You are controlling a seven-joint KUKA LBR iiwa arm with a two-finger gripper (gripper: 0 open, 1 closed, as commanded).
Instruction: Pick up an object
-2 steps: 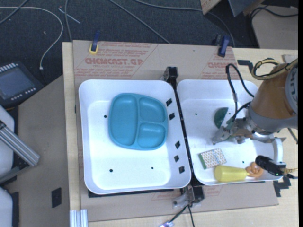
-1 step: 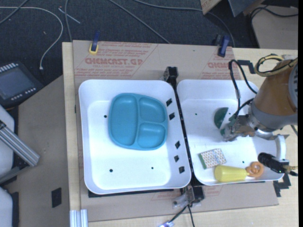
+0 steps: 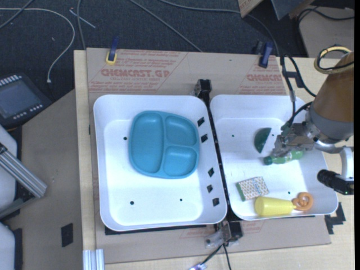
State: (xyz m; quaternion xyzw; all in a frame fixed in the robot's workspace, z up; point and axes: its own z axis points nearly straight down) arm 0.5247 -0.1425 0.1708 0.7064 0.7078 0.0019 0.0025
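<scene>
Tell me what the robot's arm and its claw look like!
The arm is fat and round, with an orange-brown band on top and a grey ring underneath. At its end sits the gripper, a small silvery metal part with thin dark cables running up behind it. A black piece sticks out lower down.

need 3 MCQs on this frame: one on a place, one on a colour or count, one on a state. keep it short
1. Where does the blue divided plate lie?
A. in the left bin
B. in the right bin
C. on the cardboard outside the bins

2. What colour is the oblong object near the right bin's front edge?
A. red
B. yellow
C. purple

3. Where is the gripper now?
A. over the blue plate
B. outside both bins
C. low in the right bin, at the green objects

Answers: 1 A, the plate lies on the left bin's floor. 2 B, it is plainly yellow, beside an orange piece. 3 C, the gripper sits among the green items in the right bin.
</scene>
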